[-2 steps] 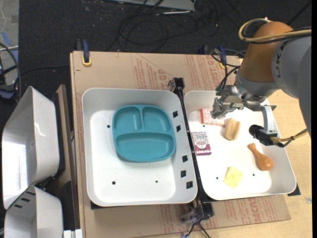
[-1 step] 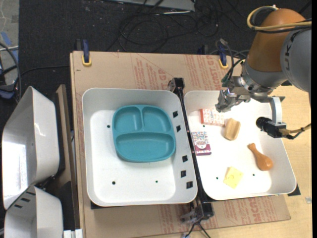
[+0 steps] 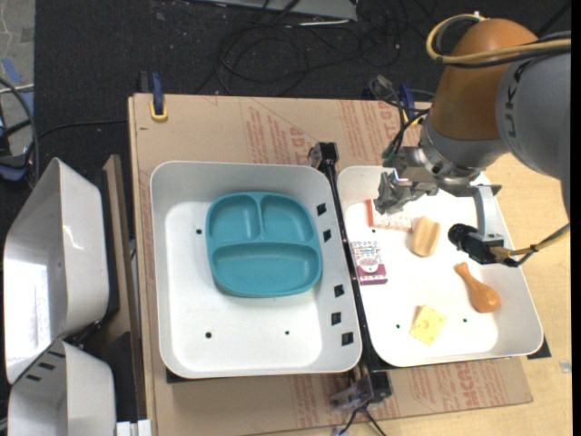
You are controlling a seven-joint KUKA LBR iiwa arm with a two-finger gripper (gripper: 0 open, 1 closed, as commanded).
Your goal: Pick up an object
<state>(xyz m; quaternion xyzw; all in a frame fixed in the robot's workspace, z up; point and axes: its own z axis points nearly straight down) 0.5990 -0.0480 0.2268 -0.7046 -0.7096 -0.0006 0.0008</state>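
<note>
My gripper (image 3: 396,194) hangs over the back left part of the right bin (image 3: 517,334). Just below it lies a flat red-and-white packet (image 3: 388,222), partly hidden by the gripper. A tan bread roll (image 3: 424,237) sits just to the right of the gripper. Near the bin's left wall lies a small purple-and-white box (image 3: 368,262). An orange drumstick-shaped toy (image 3: 478,289) rests towards the right side, and a yellow cheese wedge (image 3: 428,324) lies near the front.
The left bin (image 3: 182,334) holds a teal divided plate (image 3: 263,243) in its middle. A black divider strip (image 3: 343,271) runs between the two bins. The bins stand on a brown board (image 3: 245,125), with cables on the dark floor behind.
</note>
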